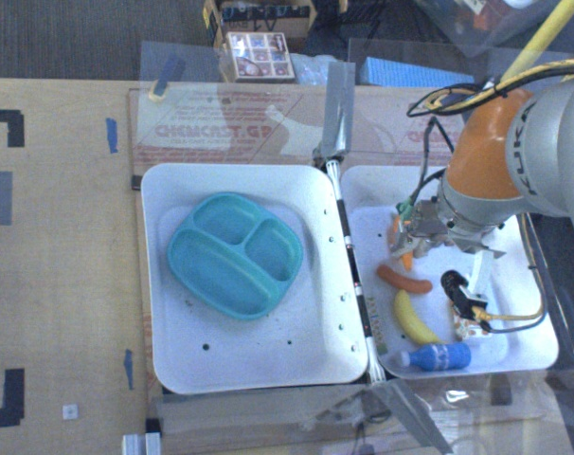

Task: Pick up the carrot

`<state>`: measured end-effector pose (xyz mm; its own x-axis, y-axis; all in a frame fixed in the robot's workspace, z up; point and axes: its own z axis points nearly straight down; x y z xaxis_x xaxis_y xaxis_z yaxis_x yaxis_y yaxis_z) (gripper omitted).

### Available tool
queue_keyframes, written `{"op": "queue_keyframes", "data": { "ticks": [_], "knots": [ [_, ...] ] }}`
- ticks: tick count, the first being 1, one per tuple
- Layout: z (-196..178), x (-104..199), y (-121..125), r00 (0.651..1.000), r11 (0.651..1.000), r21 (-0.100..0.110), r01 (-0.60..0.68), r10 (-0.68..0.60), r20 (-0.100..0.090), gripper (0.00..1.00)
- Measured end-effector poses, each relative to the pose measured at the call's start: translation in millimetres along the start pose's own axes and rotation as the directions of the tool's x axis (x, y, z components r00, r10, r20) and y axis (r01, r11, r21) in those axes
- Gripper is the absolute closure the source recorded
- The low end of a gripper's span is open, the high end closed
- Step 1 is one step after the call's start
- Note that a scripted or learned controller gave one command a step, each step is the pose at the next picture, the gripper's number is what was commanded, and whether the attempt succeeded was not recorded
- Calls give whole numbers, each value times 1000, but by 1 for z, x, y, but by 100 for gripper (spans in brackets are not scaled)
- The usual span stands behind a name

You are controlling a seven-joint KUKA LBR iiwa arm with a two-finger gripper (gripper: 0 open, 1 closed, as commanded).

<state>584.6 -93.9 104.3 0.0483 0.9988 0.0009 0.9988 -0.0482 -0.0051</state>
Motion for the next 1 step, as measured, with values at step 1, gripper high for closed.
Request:
{"op": "queue_keyframes", "data": {
  "ticks": [1],
  "knots": [
    [-97,-7,30,973,973,-4,231,-231,3,100]
  ]
}}
